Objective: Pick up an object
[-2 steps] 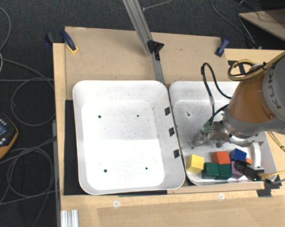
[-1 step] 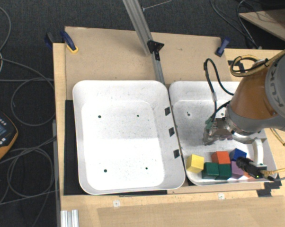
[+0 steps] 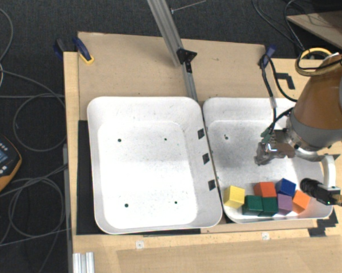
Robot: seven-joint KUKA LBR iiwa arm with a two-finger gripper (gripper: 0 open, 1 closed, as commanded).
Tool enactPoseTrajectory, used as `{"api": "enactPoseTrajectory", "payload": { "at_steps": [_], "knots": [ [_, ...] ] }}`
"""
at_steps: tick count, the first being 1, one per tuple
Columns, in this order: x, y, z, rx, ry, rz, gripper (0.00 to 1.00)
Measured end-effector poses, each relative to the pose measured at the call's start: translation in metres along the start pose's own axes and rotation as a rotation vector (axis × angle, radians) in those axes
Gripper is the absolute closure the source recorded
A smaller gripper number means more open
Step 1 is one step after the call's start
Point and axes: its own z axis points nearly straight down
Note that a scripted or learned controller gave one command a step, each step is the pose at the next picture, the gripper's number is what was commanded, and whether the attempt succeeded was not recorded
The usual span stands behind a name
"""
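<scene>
We see worktop (image 3: 131, 56) bearing two bins; left bin (image 3: 142, 164) bare, right bin (image 3: 239, 129) holding blocks. Nothing lifted yet; whole pick remains, we judge. Pincer (image 3: 266, 153) hangs mid right bin, nothing visibly held; opening we cannot tell. Blocks cluster lower right of frame, below pincer, apart from it: green block (image 3: 259, 205), orange-red block (image 3: 267, 189), yellow block (image 3: 235, 196).

A robotics lab: clamped bench (image 3: 159, 67), loose floor cables (image 3: 23, 112), handheld controller (image 3: 0, 161).

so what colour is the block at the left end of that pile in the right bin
Yellow. The block sits at the left end of the pile in the right bin, clearest in the camera view.
</scene>
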Motion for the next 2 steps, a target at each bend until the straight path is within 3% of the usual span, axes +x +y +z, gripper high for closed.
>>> {"api": "enactPoseTrajectory", "payload": {
  "at_steps": [2],
  "knots": [
    [-0.003,0.001,-0.081,0.001,0.001,-0.001,1.0]
  ]
}}
